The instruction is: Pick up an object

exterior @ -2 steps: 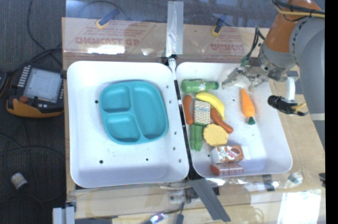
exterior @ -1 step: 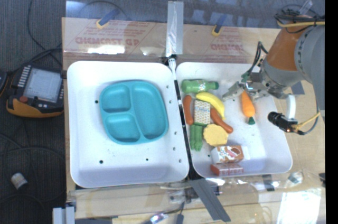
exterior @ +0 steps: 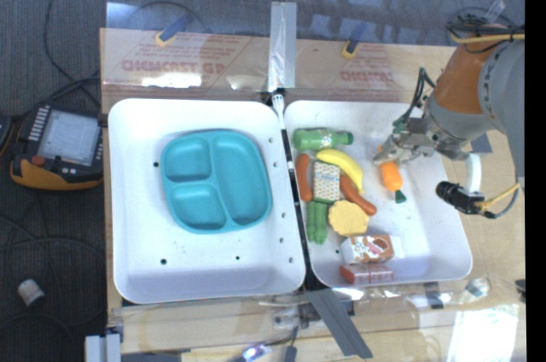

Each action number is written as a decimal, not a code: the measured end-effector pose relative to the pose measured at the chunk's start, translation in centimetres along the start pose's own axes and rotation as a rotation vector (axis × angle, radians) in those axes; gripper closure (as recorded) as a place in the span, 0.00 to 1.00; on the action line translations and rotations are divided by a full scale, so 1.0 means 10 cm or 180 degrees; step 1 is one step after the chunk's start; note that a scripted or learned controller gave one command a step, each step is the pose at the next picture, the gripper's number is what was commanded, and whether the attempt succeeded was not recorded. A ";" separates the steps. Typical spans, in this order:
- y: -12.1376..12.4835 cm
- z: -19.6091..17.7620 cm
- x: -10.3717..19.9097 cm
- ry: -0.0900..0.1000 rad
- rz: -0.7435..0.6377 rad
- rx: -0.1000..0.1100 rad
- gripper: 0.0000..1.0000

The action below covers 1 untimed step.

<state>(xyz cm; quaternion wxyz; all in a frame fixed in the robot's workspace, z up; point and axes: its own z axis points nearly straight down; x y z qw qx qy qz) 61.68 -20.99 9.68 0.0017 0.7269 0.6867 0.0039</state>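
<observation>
My gripper point(exterior: 401, 152) is low in the right bin point(exterior: 444, 253), near its far right side, under the orange band of the arm point(exterior: 461, 83). It is open, its fingers spread just beyond the top end of a small orange toy carrot point(exterior: 390, 175) with a green tip. The carrot lies on the bin floor and nothing shows between the fingers. Whether a fingertip touches the carrot is unclear.
Along the right bin's left side lie a green bottle point(exterior: 322, 137), a banana point(exterior: 341, 164), a waffle-like cracker point(exterior: 326, 181), a yellow cookie point(exterior: 347, 218), a green vegetable point(exterior: 317, 222) and a red-and-white carton point(exterior: 368, 249). The left bin point(exterior: 136, 266) holds a blue divided plate point(exterior: 213, 179).
</observation>
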 end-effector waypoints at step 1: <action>-0.23 -0.90 0.24 -0.0012 0.0421 0.0047 1.00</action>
